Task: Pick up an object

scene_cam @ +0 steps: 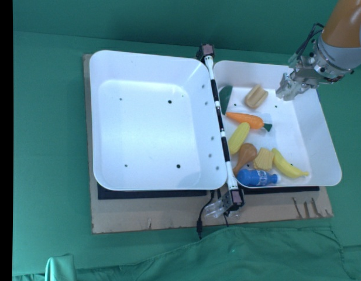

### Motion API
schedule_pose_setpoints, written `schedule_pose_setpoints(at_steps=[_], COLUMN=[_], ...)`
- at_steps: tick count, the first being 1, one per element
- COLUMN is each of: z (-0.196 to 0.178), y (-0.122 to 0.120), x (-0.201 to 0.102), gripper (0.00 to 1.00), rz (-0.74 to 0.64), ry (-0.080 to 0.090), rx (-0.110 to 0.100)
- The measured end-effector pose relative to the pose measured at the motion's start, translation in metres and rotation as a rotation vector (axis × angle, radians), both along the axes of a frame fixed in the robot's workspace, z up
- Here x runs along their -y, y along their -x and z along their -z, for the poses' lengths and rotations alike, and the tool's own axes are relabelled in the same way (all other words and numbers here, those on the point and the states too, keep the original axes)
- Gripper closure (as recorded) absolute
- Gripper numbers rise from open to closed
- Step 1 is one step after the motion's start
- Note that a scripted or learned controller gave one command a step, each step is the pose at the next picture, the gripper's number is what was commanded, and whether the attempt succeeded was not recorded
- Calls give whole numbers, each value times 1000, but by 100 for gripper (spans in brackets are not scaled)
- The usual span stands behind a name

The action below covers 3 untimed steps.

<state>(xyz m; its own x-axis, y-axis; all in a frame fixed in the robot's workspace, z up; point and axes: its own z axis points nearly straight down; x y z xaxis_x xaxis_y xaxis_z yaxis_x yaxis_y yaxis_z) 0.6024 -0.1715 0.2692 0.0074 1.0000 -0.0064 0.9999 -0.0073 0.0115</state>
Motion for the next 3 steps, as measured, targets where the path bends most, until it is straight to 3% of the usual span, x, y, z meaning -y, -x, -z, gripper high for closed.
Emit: schedule_pose_setpoints(at_steps=[1,2,3], z=[-108,-9,-4], y=[73,135,135], x=[18,16,-7], gripper=[100,100,100], rz=[1,1,-5], ry=[0,-8,-6], rx=[4,-20,-10])
